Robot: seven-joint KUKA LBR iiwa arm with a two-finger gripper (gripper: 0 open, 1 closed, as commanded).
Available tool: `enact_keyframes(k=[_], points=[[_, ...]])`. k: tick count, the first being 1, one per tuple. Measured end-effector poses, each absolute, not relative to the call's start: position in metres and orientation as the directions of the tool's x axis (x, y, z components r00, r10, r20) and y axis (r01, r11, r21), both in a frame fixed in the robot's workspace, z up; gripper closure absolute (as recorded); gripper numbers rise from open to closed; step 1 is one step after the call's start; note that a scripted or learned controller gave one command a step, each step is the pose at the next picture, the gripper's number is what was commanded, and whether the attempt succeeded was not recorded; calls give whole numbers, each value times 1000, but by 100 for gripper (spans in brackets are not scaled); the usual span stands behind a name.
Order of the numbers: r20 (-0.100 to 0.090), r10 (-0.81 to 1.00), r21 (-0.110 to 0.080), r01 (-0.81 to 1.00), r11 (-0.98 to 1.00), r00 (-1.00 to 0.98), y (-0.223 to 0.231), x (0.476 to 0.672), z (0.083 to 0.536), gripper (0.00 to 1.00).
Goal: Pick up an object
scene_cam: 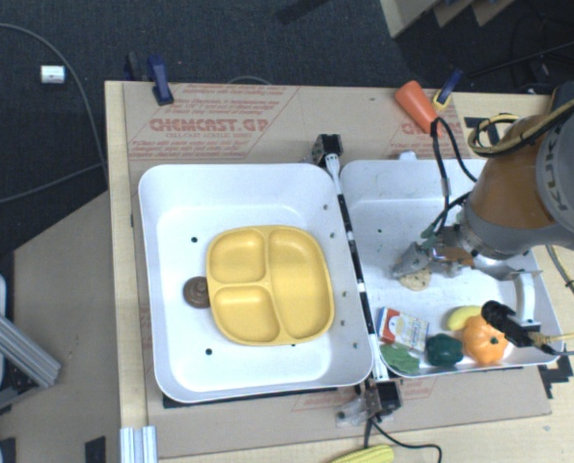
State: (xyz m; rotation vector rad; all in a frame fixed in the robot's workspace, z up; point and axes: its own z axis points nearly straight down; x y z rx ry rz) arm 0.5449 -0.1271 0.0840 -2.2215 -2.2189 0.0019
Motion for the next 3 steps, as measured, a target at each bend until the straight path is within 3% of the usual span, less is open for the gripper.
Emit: enact_keyframes(k=[1,2,3], points=[[2,1000,-2,1000,1,-1,-106,541,84,0],[-1,1000,1,1000,-1,1,-139,548,84,0],[-1,1000,4,1000,0,0,-139,549,95,100]])
